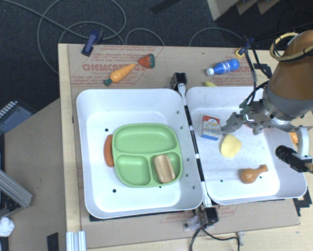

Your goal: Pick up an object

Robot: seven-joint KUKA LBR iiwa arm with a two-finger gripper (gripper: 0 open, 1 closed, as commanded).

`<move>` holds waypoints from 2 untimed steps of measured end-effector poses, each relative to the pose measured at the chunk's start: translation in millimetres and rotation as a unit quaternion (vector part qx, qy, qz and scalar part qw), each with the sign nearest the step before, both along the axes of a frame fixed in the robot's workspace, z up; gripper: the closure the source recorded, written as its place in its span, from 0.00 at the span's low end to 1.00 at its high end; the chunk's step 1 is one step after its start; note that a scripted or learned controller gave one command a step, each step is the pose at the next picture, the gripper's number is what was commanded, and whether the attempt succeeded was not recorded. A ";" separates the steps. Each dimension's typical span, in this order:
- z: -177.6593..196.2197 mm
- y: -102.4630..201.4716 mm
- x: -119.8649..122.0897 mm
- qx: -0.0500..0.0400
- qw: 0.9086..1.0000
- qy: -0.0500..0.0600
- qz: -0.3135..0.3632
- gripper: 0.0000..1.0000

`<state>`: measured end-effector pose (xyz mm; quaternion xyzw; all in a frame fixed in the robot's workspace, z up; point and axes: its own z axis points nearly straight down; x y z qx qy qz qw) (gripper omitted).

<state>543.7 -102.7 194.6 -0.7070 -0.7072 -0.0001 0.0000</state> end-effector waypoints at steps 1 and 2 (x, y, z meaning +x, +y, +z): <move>-96.3 -31.3 8.3 0.000 1.000 0.002 -0.001 0.00; -110.5 -16.8 5.5 0.001 1.000 0.002 0.000 0.00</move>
